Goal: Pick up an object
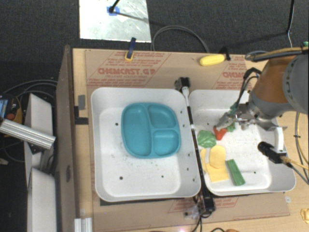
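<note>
Two white bins (pixel 104 129) on cardboard-topped bench (pixel 145 69); left holds teal divided plate (pixel 149 129). Gripper (pixel 227 122) (finger state indiscernible) over right bin, touching red-and-green item (pixel 221 132); bare floor toward far wall.

The setting is a robotics laboratory test cell, not a domestic or retail space. Indicators: a grey industrial arm with an orange band (pixel 273 83) reaches over a bench (pixel 145 66) covered with protective sheeting printed in red lettering, bearing two shallow white bins (pixel 108 178) mounted side by side, with loose cables (pixel 178 30) trailing across dark carpet (pixel 34 28). Further indicators are an aluminium extrusion (pixel 26 133) at the left and a reflective metal plate (pixel 113 13) on the floor (both typical fixture hardware).
</note>
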